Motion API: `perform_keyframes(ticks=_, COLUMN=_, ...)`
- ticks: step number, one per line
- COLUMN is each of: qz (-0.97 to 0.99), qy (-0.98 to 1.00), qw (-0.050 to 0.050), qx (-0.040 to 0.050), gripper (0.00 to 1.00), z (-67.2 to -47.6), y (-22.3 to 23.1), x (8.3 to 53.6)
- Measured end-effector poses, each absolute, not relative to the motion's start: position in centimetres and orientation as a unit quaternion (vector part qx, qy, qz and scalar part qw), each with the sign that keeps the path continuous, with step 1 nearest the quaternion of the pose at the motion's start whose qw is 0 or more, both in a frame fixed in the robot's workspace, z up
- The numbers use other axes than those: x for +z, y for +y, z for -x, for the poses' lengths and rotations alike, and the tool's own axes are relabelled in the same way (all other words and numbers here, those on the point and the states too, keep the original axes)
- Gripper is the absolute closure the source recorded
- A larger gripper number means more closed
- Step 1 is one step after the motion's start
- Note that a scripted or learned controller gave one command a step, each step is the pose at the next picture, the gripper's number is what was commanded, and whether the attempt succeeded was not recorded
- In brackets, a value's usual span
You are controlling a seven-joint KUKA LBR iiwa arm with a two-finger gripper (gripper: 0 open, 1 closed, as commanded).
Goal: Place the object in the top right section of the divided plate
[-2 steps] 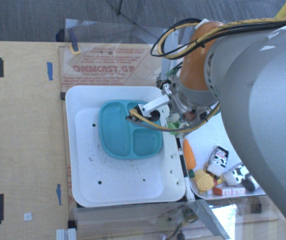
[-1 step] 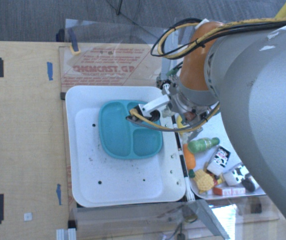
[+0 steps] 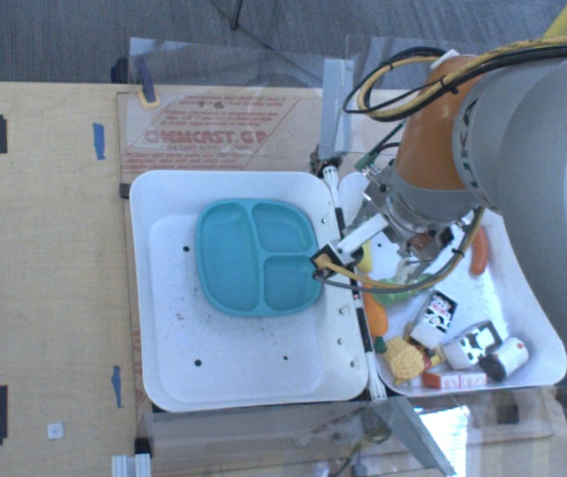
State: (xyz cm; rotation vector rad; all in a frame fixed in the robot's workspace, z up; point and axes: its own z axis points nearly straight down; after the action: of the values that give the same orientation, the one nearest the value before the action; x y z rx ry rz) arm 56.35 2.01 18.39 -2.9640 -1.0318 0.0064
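Observation:
The teal divided plate [image 3: 225,266] lies in the left bin [image 3: 164,356], with one large section on its left and two smaller ones on its right. Nothing lies in any of its sections. My gripper [image 3: 412,250] hangs over the upper left part of the right bin [image 3: 536,341], mostly hidden under the grey wrist and orange band. I see nothing held in it. Several toy foods lie below it in the right bin: an orange carrot [image 3: 374,316], a yellow corn piece [image 3: 406,360] and a black-and-white carton [image 3: 435,316].
A red sausage [image 3: 479,252] lies at the right bin's right side. A second black-and-white item [image 3: 482,344] and a red-and-white box [image 3: 457,379] sit near its front edge. The ridge between the bins [image 3: 348,316] runs just right of the plate.

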Motion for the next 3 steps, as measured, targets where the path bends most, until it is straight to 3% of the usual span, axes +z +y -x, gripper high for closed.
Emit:
perform_keyframes(ticks=1, qz=0.945, qy=-0.328, qw=0.002, qx=0.0018, gripper=1.00, z=-56.4, y=2.0, x=19.3)
perform_keyframes(ticks=2, qz=0.967, qy=-0.255, qw=0.000, qx=0.0009, gripper=1.00, z=-64.8, y=3.8, x=18.4)
perform_keyframes(ticks=3, qz=0.976, qy=-0.217, qw=0.001, qx=0.0024, gripper=1.00, z=-58.2, y=5.8, x=18.4)
